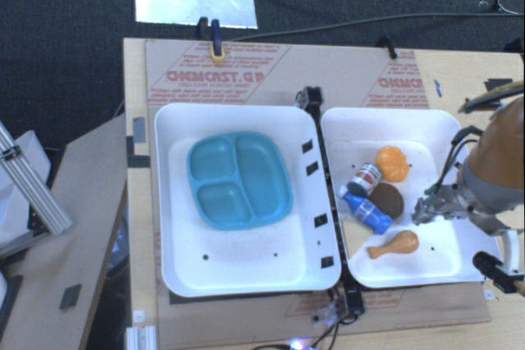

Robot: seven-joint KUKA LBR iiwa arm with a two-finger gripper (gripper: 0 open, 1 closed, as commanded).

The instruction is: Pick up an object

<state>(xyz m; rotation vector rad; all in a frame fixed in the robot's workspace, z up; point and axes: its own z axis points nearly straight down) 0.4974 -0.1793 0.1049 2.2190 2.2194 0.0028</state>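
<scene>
The right bin (426, 127) holds an orange fruit-like toy (393, 163), a small can with a red and white label (367, 177), a dark brown oval piece (386, 200), a blue bottle (367, 211) and a tan drumstick-shaped toy (394, 244). My gripper (426, 209) hangs low over the right half of this bin, just right of the brown piece and above the drumstick. Nothing shows between its fingers. The arm's orange band and grey wrist rise behind it at the right edge.
The left bin (176, 176) carries a teal divided plate (239, 179). A black hinge strip with clips (324, 201) runs between the bins. The bench has cardboard under the bins; a blue clamp (216, 37) sits at its far edge.
</scene>
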